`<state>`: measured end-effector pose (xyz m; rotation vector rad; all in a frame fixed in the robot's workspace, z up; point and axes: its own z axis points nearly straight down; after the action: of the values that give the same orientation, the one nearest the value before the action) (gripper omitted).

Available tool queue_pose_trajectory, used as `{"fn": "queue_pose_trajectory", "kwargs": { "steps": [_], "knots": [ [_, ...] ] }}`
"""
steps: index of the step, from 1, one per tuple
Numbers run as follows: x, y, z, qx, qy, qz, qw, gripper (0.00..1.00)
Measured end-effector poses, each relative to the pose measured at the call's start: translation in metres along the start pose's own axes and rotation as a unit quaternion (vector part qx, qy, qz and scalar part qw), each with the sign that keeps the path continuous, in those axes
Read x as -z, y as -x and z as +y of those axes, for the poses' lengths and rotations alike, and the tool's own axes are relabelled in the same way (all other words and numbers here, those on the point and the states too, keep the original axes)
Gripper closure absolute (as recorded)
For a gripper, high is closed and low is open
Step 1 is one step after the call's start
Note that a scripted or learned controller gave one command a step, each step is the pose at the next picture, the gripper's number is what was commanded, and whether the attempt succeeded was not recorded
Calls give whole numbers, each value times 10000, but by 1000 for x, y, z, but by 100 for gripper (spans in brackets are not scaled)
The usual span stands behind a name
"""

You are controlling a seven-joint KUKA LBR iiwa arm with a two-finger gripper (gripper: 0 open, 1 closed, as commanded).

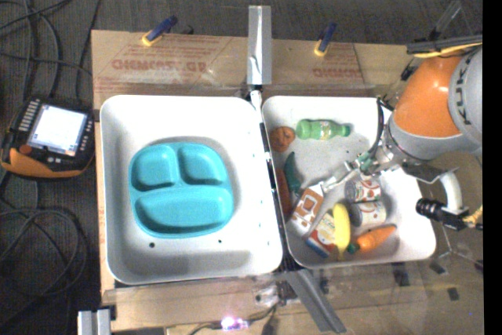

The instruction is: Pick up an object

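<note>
Reaching in from the right, the grey arm (439,110) with its orange band hangs over the right bin (427,247). Its claw (362,165) is low in that bin, just above a small can (367,191). I cannot tell how far the claw is spread or if it has hold of anything, because it is small and blurry here.

The right bin is full of toys. A green bottle (322,129) lies on its side near the top edge, with a brown round thing (282,137) just beside it. Lower down are a banana (342,227), a carrot (375,238) and an orange and white carton (307,208), all close together.

The left bin (118,247) holds a blue tray (182,189) with three parts. Both bins sit side by side on the counter (110,59). A handheld screen (51,137) lies on the floor to the left.
</note>
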<state>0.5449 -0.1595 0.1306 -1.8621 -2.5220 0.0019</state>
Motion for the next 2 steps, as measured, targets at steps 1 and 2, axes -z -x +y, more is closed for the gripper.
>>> {"fn": "queue_pose_trajectory", "kwargs": {
  "steps": [1,2],
  "knots": [
    [-24,40,-46,50,0,-15,10000,0],
    [-42,-7,-45,100,83,-109,9999,0]
  ]
}}
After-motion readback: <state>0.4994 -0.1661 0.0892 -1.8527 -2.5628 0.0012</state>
